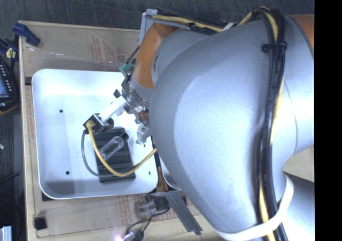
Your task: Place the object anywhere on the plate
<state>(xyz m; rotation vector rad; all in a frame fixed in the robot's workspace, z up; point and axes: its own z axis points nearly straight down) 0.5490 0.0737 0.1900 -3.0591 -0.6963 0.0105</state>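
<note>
My hand (133,109) is over the left white bin (51,127), at its right edge.
Wide or narrow, I cannot tell. My grey arm (224,127) covers the frame's right, so the object's place I can't tell either. Red print on the worktop (80,42) is too small to read; blue clamp (24,32) upper left.
</note>
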